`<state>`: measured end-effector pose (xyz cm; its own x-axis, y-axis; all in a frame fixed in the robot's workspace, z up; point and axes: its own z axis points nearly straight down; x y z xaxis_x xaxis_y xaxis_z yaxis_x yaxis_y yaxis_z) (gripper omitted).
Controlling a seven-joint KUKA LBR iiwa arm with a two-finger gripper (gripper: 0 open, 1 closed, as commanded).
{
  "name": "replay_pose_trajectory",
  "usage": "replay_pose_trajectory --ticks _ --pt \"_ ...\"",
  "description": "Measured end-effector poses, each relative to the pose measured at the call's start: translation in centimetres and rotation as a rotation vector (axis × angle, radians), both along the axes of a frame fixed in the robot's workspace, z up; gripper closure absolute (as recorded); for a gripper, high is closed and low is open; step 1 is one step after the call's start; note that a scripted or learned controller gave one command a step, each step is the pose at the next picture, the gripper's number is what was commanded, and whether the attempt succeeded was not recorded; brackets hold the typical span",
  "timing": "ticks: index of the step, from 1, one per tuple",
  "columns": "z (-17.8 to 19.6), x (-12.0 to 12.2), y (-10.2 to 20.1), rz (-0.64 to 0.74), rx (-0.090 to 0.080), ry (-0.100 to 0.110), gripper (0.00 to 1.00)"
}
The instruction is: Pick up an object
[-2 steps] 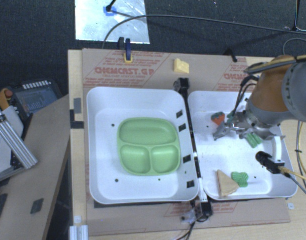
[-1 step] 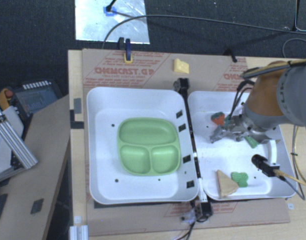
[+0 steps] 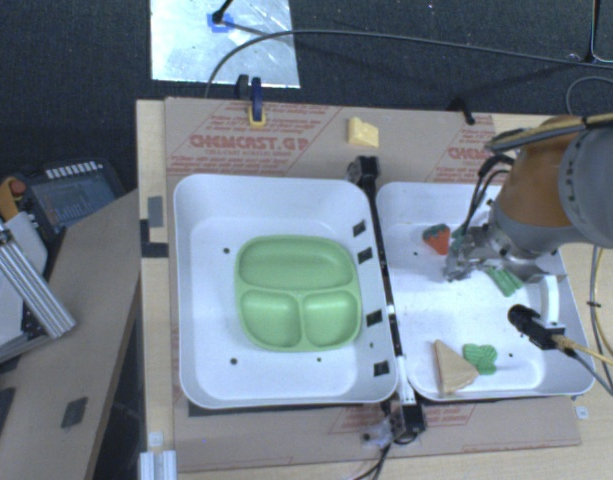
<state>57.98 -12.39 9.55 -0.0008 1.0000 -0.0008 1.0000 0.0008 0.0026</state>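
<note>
Beside the claw [image 3: 456,266], grip unclear, a green piece [image 3: 505,282] lies diagonally.

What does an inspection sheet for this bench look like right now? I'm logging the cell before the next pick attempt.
Surface: two white bins side by side, left bin and right bin.
Job's things: right bin holds a red-orange item, a green piece, a tan wedge and a green leafy item.
Clutter: green divided tray in the left bin; yellow block on the cardboard behind the bins.
Grippers: gripper low in the right bin beside the red-orange item.
Cables: black cable behind the bench.
Surroundings: foil sheet; handheld controller.
</note>
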Motion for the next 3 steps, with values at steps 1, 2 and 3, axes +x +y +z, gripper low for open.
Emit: replay_pose_trajectory --ticks 1,2,3 --pt "6.1 0.7 -0.6 0.002 -0.001 -0.005 1.0" --pt "11.1 0.5 -1.6 0.0 -0.001 -0.004 1.0" --pt "15.7 1.2 -1.9 0.003 -0.001 -0.004 1.0"
